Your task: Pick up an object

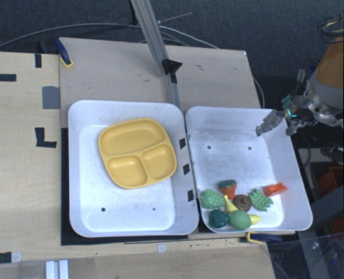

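nearest the camera: heap of small toy foods in the near corner of the right bin (pixel 276 156), packed tight and partly overlapping, so outlines are hard to split. what i can make out: green leafy piece (pixel 211 199) on the left, dark teal lump (pixel 219 217) in front of it, round green fruit (pixel 239 220) w/ a yellow piece (pixel 231 204) poking out behind and under it, brown round thing (pixel 242 202) in the middle, red-orange piece w/ green top (pixel 228 187) at the back, spiky green piece (pixel 260 199) to the right, and an orange-red piece (pixel 275 188) a bit apart near the right wall. exact kinds too small to tell.

left bin (pixel 85 173) holds a yellow divided tray (pixel 137 153), three compartments, lying flat and turned at an angle, toward the far half of the bin.

hand (pixel 276 121) sits over the far right rim of the right bin, well apart from the toy heap. fingers (pixel 268 124) are a grey blur w/ teal bits; can't tell if spread or pressed together, and can't make out anything between them. arm (pixel 329 80) is cut off by the right edge, orange band partly visible.

grey metal pole (pixel 151 28) slants in from the top, cut off by the frame, ending at a black clamp (pixel 171 66) on the table (pixel 21 127). thin cables (pixel 73 28) loop behind the table over dark floor.
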Robot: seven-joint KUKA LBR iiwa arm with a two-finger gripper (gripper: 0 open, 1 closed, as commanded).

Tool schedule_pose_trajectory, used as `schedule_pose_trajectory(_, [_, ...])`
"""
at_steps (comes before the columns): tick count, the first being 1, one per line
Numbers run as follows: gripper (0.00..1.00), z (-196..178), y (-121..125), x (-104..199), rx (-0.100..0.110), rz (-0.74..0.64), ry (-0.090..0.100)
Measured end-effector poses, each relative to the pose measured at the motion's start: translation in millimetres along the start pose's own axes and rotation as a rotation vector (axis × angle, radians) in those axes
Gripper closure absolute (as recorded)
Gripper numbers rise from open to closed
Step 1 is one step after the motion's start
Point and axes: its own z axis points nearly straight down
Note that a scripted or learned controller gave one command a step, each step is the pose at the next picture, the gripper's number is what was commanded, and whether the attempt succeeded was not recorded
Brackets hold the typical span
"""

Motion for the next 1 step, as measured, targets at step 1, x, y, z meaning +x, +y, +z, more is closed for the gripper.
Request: schedule_pose_trajectory(1, [0.00,0.0,0.0,-0.1,0.000,-0.001,-0.001])
